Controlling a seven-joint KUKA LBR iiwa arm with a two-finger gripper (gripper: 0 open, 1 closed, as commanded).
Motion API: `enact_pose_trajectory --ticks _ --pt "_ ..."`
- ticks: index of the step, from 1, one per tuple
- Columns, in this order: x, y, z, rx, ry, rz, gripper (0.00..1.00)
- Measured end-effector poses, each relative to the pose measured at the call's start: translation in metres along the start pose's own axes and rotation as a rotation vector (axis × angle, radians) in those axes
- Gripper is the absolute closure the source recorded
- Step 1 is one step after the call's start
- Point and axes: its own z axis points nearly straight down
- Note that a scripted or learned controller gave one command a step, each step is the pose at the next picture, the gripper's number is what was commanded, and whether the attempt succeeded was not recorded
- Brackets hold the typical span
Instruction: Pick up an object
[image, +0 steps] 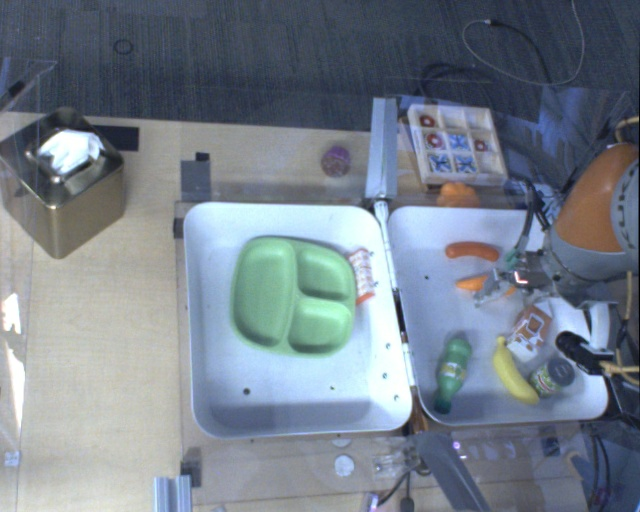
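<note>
My gripper (497, 286) is low over the right bin (420, 330), near its upper right part. A small orange carrot (469, 284) lies just left of the gripper tip, touching or nearly touching it. An orange-red sausage (471, 251) lies a little above it. Below the gripper are a small white and orange carton (528, 330), a yellow banana (513, 373) and a dark can (552, 377). A green bottle (452, 372) lies at the bin's lower left.
The left bin (215, 390) holds a green divided plate (293, 295) with a small packet (362, 274) at its right edge. A gold box (65, 190) stands far left. A game board (458, 145) and an orange object (457, 194) sit behind the right bin.
</note>
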Motion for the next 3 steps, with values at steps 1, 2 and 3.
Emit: enact_pose_trajectory --ticks 1,2,3 --pt "0.026 0.080 0.006 -0.003 -0.002 -0.256 0.00" --pt "0.068 0.085 0.005 0.013 -0.007 -0.437 0.00" --pt "0.096 0.068 0.005 -0.005 -0.006 -0.692 0.00"
